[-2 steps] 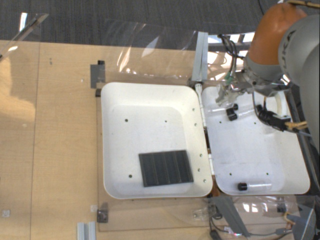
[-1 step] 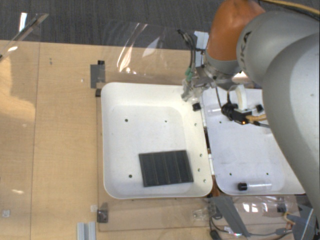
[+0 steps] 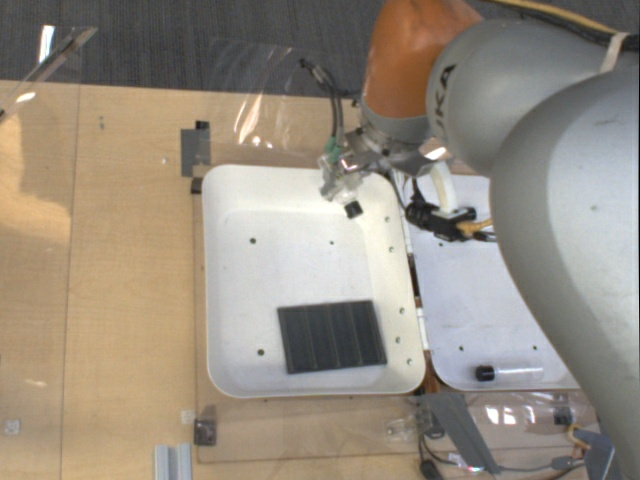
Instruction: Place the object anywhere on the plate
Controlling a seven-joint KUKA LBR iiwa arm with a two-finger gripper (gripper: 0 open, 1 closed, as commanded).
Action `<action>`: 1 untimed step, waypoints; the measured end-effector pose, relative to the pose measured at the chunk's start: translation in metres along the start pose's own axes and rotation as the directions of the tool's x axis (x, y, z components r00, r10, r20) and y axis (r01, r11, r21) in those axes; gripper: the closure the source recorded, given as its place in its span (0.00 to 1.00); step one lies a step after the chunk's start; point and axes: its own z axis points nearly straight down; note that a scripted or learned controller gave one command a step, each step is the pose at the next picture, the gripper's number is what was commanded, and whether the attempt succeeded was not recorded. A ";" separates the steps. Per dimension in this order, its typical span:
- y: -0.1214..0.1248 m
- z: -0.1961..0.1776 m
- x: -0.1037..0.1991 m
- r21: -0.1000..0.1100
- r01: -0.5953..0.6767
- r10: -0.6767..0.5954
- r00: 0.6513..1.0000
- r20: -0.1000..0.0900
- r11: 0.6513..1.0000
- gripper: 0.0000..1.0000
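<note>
While no writing is legible, tool (image 3: 343,183) over left bin (image 3: 230,268), grip state unclear, dark plate (image 3: 331,336) below.

Two white bins (image 3: 225,298) side by side (wooden bench (image 3: 100,298) beneath)

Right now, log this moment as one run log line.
end effector: over left bin's far right corner | dark ridged plate: near side of left bin | small marker-like object: right bin

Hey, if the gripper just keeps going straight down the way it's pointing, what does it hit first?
Most likely the bare white floor of the left bin near its far right corner, where the gripper hangs. The dark ribbed plate lies well nearer the camera, off that line. Depth is hard to judge from this slant.
</note>
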 end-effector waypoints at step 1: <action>-0.051 0.027 0.081 0.006 -0.069 0.069 0.998 -0.002 0.998 1.00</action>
